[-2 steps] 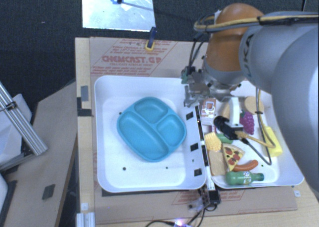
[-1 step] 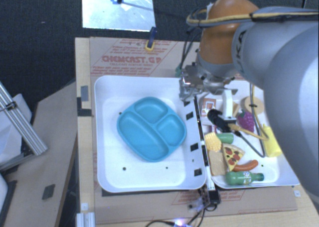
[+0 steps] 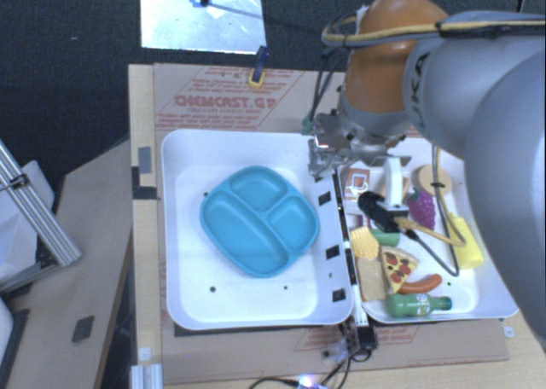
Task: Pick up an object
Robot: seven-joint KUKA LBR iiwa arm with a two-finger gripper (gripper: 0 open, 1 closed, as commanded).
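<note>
My gripper (image 3: 331, 153) hangs over the far left corner of the right bin (image 3: 493, 295), close to the divider between the two bins. Toy food lies in the right bin below it: a pizza slice (image 3: 397, 266), a green bottle (image 3: 416, 304), a red sausage (image 3: 421, 283), purple grapes (image 3: 422, 207), a yellow ridged piece (image 3: 364, 245), a long yellow piece (image 3: 467, 242) and a tan round piece (image 3: 432, 180). A small printed card (image 3: 358, 181) lies just beside the gripper. I see nothing held.
The left bin (image 3: 183, 234) holds a blue divided plate (image 3: 258, 220) at its middle. The grey arm and its orange band cover the far right part of the right bin. Cardboard lies under both bins.
</note>
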